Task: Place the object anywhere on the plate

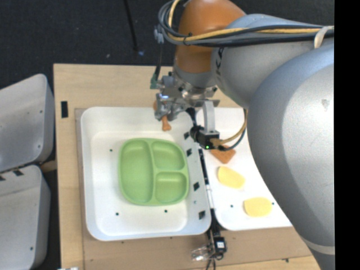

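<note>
A light green plate (153, 171) with three compartments lies in the middle of the left white bin (101, 207). My gripper (165, 115) hangs over the bin's far right part, just beyond the plate's far edge. A small orange object (166, 125) sticks out below the fingertips, and the fingers look shut on it. The orange wrist band and grey arm cover the space above and to the right.
In the right bin (256, 221) lie an orange wedge (225, 156) and two yellow pieces (230, 178) (257, 206). A black cable with a green light (205, 138) hangs over the divide between the bins. A white chair-like shape (22, 128) stands left of the bench.
</note>
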`<state>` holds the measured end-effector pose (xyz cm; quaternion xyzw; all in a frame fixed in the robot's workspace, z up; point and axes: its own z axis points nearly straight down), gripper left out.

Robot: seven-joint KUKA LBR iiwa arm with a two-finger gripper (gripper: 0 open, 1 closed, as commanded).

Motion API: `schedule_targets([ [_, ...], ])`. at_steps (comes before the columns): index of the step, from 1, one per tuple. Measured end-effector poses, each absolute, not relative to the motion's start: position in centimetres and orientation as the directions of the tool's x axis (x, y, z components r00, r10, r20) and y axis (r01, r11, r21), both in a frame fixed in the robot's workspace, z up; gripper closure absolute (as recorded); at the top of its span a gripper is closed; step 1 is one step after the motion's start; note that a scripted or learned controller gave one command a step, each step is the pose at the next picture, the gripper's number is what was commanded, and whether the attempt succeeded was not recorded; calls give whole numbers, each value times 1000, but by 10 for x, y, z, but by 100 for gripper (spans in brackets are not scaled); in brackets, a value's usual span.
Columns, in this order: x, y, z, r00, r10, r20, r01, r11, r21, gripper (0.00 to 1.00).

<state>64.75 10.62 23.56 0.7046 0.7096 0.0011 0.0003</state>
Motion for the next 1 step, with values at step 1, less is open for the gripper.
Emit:
schedule_targets([
  [1, 647, 103, 236, -3, 1000, -1, 1000, 3, 0, 0],
])
